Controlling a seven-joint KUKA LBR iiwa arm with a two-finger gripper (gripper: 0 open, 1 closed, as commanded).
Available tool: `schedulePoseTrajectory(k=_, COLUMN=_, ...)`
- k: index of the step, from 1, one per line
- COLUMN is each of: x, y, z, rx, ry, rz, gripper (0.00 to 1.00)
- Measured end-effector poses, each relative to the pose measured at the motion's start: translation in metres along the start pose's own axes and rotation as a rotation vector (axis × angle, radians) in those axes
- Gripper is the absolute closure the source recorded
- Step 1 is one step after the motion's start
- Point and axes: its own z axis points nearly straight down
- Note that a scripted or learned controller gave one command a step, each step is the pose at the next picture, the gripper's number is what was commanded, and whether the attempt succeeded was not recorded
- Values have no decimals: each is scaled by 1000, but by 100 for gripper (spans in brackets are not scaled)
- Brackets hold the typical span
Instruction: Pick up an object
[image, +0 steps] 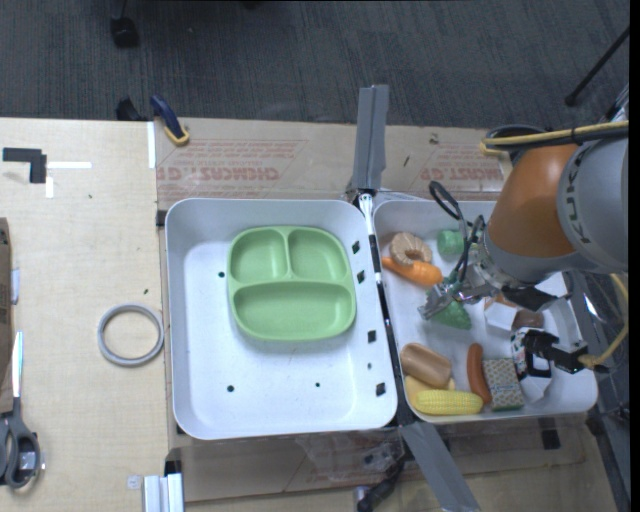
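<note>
Looking down on the worktop, we see two white bins side by side. The left bin holds a green divided plate, lying flat toward its far half with three compartments; nothing sits in them.

The right bin holds a crowd of toy foods. Near its far left corner lies a doughnut, with a carrot just in front of it and touching. A green piece sits beside them toward the arm. At the near edge we find a bread roll, a corn cob in front of it, a sausage standing lengthwise just to the right, and a sponge block beside that. A small brown item lies farther right; we cannot tell what it is.

The arm reaches over the right bin, and the gripper hangs low at the bin's middle, right against another green item. We cannot tell how wide it stands, nor whether anything is caught in it.

On the bare worktop left of the bins lies a tape ring, with scissors near the left edge.
</note>
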Motion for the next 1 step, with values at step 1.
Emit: schedulePoseTrajectory(k=1, x=79, y=24, z=-123, rx=-1, ry=-1, rz=-49, gripper=100)
